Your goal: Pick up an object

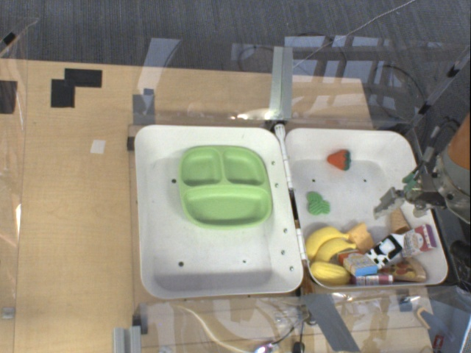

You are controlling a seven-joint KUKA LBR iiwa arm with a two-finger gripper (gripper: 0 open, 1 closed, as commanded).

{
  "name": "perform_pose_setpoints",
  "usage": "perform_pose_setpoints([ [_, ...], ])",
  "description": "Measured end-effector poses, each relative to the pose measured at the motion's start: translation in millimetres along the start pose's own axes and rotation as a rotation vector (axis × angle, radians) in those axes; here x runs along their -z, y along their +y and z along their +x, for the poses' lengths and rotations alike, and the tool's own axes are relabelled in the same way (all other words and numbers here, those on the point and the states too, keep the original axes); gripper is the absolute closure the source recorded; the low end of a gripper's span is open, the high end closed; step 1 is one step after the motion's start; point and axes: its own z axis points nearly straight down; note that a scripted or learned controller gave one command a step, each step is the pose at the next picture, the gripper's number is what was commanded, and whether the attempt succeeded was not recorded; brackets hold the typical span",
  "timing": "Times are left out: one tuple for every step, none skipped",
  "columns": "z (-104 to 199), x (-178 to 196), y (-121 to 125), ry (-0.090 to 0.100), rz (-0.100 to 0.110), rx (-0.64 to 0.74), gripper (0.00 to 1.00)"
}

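Observation:
The right white bin [368, 140] holds a red strawberry toy [338, 159], a small green leafy toy [318, 204], yellow bananas [329, 245], a tan bread piece [360, 235], a tan block [399, 220], a black-and-white checkered item [383, 252] and a pink-and-white packet [419, 239]. My gripper [394, 195] hovers at the bin's right side, just above the tan block and right of the green toy. Its fingers look open, with nothing between them.
The left white bin [158, 256] bears a green divided plate [223, 184]. A metal divider [288, 190] separates the bins. Clutter crowds the right bin's front right corner, including a blue-and-red tube [366, 272]. Cables run at the back right.

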Motion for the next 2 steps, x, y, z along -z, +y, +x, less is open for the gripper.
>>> perform_pose_setpoints([
  [57.6,-123.9,45.6,-0.002,-0.017,-0.001,0.00],
  [64.4,-125.5,112.8,-0.001,-0.013,0.082,0.00],
])
